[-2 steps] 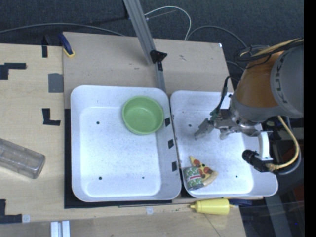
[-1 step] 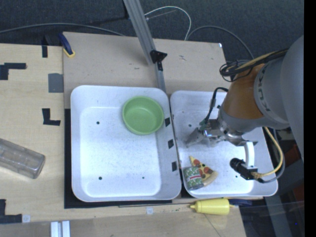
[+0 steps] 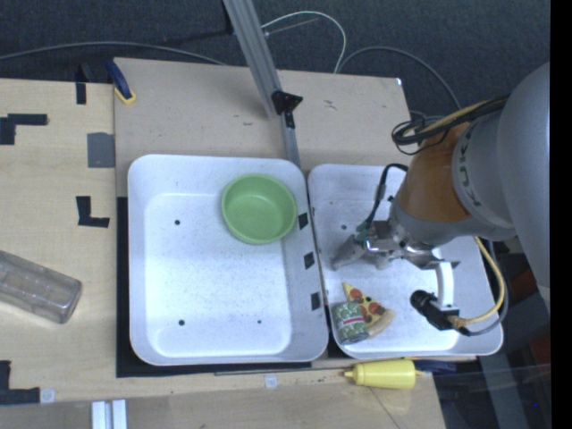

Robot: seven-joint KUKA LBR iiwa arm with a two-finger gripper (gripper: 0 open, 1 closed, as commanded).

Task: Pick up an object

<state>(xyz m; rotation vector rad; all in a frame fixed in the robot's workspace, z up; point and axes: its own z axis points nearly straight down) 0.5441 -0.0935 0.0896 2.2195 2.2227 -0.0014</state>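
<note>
Reaching in from the right, the arm [image 3: 465,181] positions its gripper [image 3: 357,250] low over the right bin [image 3: 326,190], near that bin's centre-left. Finger separation cannot be determined at this angle, and no item can be seen between the fingers. A colourful object [image 3: 360,316] lies on the right bin's floor near its front edge, below the gripper and apart from it. A green bowl [image 3: 259,208] rests upright in the left bin [image 3: 147,239], at its rear right. A yellow bottle [image 3: 384,374] lies on the bench just in front of the right bin.
</note>
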